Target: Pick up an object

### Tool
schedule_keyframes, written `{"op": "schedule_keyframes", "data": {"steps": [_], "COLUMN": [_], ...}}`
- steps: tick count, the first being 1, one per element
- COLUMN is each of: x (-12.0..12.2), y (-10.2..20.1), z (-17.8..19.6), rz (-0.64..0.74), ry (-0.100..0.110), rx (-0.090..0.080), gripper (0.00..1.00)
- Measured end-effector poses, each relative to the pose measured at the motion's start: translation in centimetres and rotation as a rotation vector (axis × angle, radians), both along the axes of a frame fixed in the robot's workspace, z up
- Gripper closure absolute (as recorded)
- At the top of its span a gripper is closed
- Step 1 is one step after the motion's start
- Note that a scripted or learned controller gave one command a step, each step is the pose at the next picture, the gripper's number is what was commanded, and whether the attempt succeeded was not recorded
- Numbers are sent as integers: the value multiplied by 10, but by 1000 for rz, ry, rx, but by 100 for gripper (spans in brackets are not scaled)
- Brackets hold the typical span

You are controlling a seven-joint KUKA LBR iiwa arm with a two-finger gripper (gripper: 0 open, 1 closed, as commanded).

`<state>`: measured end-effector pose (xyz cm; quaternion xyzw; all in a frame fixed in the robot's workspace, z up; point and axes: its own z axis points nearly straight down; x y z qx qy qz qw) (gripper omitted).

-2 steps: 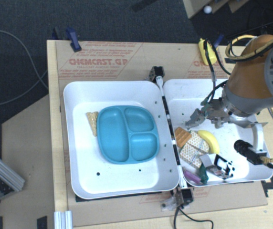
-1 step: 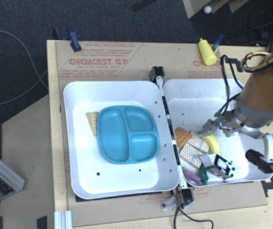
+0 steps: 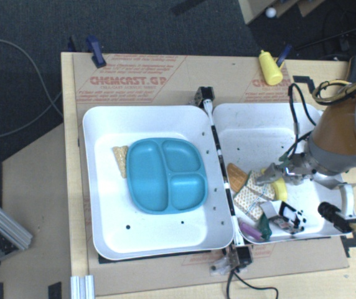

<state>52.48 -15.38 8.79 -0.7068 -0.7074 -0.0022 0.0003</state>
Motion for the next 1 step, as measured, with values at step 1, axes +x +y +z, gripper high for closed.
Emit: {"op": "schedule_keyframes", "data": {"steps": [1], "x": [1], "y": [1], "z": [10], "rz": [0], "ry": [-4], "rx": [0], "gripper": [100]}}
